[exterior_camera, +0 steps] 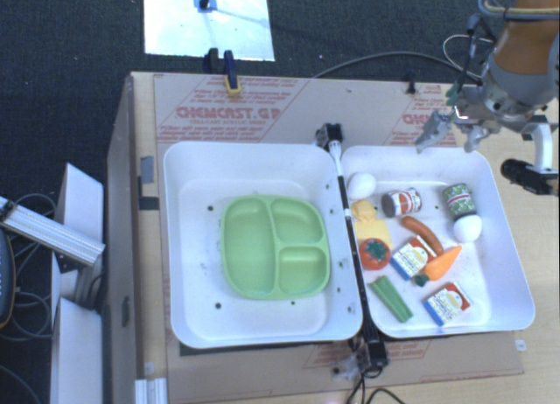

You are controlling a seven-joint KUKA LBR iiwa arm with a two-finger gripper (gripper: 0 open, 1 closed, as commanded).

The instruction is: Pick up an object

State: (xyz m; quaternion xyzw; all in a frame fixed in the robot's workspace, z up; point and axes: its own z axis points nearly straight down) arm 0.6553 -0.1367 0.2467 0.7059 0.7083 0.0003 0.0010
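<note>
While gripper point(452, 134) hovers spread and empty over right bin point(512, 258) far rim, best target likely green can point(458, 198): nearest, standing apart.

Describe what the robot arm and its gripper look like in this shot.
The arm is grey metal with an orange band above the wrist. Black and pale cables loop around its left side. The gripper at the end is silvery grey, with two short pale fingers. No writing or markings are readable on it.
</note>
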